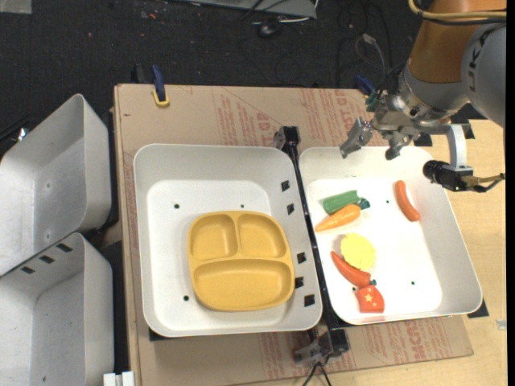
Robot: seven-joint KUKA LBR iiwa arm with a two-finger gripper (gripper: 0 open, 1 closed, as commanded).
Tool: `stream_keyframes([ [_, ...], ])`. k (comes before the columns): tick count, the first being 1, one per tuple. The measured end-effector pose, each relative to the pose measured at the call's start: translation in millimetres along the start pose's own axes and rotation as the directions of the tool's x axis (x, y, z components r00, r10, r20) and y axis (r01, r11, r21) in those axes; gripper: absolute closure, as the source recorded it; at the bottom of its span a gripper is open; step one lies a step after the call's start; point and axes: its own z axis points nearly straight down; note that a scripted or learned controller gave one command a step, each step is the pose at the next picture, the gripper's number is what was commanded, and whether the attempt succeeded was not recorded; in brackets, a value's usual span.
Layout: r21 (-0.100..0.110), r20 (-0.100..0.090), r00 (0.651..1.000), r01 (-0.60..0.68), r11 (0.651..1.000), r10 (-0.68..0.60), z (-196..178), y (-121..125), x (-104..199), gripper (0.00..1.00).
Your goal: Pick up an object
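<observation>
My gripper [374,143] hangs open above the far edge of the right bin [451,248], with nothing between its fingers. Below it in that bin lie a green vegetable [341,200] and an orange carrot [339,217] near the left side. An orange-red sausage [406,200] rests toward the right. Nearer the front are a yellow piece [359,252], a red chili-like piece [349,268] and a small red piece [370,298].
The left bin [161,215] holds a yellow divided plate [240,260]. A black divider with clips [302,215] runs between the two bins. White bin-like shells [48,215] stand off the bench at the left.
</observation>
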Motion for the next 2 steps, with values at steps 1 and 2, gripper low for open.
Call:
stream_keyframes([
  [1,-0.012,0.001,1.000,0.002,1.000,-0.002,-8,2,0,0.00],
  [2,-0.007,0.002,1.000,-0.001,1.000,0.001,47,-1,-10,0.00],
])
